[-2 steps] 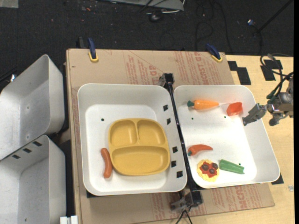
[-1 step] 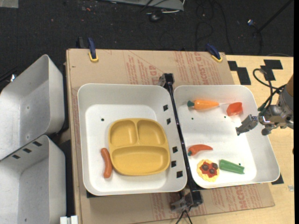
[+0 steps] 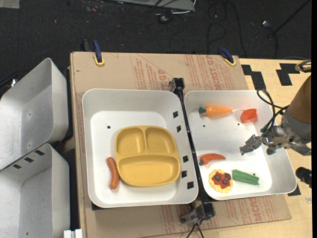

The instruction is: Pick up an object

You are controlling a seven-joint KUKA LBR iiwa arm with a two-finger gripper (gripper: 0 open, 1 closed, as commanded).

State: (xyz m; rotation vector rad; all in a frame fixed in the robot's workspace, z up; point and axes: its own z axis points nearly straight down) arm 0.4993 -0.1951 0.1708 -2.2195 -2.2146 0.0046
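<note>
The right bin (image 3: 277, 182) holds an orange carrot (image 3: 218, 111), a small red block (image 3: 249, 115), a red chili pepper (image 3: 212, 158), a round pizza toy (image 3: 221, 180) and a green vegetable (image 3: 245, 177). My gripper (image 3: 260, 148) hangs over the right side of this bin, above the green vegetable and right of the pepper. Its dark fingers (image 3: 249, 146) stand open with only bare bin floor between them. It touches none of the objects.
The left bin (image 3: 94, 133) carries a yellow divided plate (image 3: 147, 155) and a brown sausage (image 3: 113, 172) beside it. A black divider (image 3: 187, 138) separates the bins. Spare white bins (image 3: 29, 133) lie off the bench to the left.
</note>
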